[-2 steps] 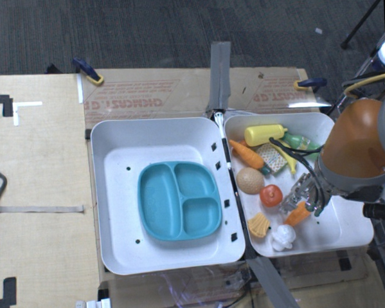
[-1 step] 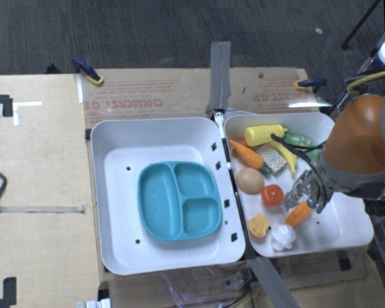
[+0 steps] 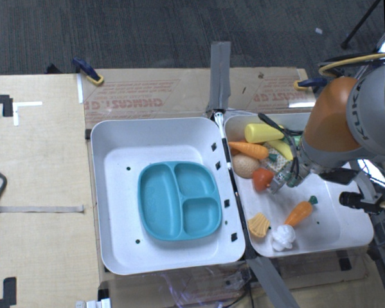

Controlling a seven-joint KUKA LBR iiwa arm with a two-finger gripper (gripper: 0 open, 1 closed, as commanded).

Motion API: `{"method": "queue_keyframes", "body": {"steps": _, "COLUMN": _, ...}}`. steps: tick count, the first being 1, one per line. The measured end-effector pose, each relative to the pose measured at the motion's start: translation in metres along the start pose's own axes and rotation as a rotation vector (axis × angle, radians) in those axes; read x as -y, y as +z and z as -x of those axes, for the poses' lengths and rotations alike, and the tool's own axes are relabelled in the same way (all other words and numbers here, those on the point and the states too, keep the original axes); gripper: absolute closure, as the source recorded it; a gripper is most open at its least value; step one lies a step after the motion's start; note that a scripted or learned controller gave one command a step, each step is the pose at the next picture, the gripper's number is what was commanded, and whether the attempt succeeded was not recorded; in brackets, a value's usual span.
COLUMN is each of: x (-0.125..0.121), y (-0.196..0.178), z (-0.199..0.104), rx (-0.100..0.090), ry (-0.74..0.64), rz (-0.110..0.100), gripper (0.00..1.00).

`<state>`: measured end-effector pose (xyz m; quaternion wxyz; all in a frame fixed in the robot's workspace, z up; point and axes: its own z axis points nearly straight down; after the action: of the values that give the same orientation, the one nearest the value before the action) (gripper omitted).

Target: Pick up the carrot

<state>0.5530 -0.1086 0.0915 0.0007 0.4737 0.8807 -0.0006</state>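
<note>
My fingers (image 3: 279,180) sit low in the right bin (image 3: 338,236) beside the tomato (image 3: 262,178); their spread I cannot tell. Two carrots: one (image 3: 248,149) above, one (image 3: 301,211) below.

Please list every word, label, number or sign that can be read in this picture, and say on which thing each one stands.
"KUK": grey letters on the arm's grey housing, cut by the frame edge.
Red print on the cardboard sheet behind the left bin: upside down and blurred; it cannot be read.
Red print on the cardboard behind the right bin: also blurred, unreadable.
The toy foods and the blue divided plate carry no text.
</note>
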Motion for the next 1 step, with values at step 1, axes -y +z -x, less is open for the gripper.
{"method": "queue_keyframes", "body": {"steps": 1, "x": -0.0001, "y": 0.0, "z": -0.0001, "rx": 0.0, "ry": 0.0, "rz": 0.0, "gripper": 0.0}}
